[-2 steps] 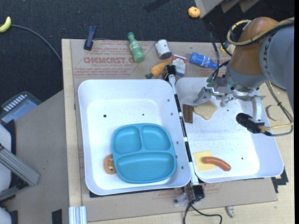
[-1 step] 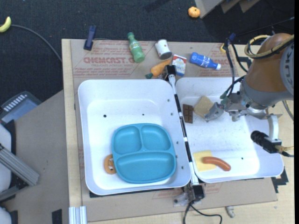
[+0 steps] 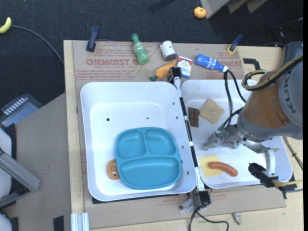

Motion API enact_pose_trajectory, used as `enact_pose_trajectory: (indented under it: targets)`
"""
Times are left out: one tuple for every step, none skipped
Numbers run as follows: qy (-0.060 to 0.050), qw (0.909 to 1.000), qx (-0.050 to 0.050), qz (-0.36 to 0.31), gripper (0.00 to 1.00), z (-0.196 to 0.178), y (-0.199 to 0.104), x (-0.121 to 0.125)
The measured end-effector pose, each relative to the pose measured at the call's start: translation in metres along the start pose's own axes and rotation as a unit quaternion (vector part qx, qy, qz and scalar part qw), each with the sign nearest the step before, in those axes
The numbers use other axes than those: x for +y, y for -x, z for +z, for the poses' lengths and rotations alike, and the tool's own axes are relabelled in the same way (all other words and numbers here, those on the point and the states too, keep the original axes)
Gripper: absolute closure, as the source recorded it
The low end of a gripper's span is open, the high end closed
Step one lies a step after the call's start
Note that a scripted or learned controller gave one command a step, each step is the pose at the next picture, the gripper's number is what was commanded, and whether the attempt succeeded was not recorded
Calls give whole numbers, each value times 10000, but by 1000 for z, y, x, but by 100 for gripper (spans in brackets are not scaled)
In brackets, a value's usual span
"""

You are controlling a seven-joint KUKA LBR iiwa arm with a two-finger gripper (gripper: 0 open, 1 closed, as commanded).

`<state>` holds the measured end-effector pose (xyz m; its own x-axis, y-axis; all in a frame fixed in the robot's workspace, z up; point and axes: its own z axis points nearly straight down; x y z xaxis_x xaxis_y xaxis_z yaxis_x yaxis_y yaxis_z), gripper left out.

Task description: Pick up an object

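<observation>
**A:** Where does the pick stand?

**B:** In the reach, I'd say, with nothing lifted. The gripper (image 3: pixel 215 139) is low inside the right bin (image 3: pixel 285 163), its fingers pointing toward the wall shared with the left bin (image 3: pixel 91 129), above bare white floor.

**A:** Open or closed?

**B:** I cannot tell; the tips blur together at this slant. Nothing shows between them, so I would not call it a hold.

**A:** What is there to pick up?

**B:** Four things in the right bin. A slice of bread (image 3: pixel 211 110) lies near the back, with a small brown block (image 3: pixel 193 117) just beside it against the shared wall. Toward the front a sausage (image 3: pixel 222 168) rests on a yellow cheese slice (image 3: pixel 208 165). The gripper sits between those two pairs, touching neither as far as I can see.

**A:** And the left bin?

**B:** A blue divided plate (image 3: pixel 147 157) with a pretzel (image 3: pixel 112 169) tucked at its edge, well apart from the arm.

**A:** So the next move?

**B:** Choose one target and get squarely over it. The sausage looks the easiest: rounded and raised off the floor. The fingers would need to straddle its narrow width, come down, then close before lifting. The cheese is flat and likely to slip.
</observation>
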<state>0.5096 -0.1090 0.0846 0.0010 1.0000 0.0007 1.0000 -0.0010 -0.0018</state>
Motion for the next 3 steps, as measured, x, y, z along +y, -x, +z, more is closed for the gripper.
enact_pose_trajectory:
  targets:
    - [16,10000,-5,-7,0,0,-9,46]
    - [13,10000,-7,-7,0,0,7,97]
    - [20,10000,-6,-12,0,-1,-8,149]
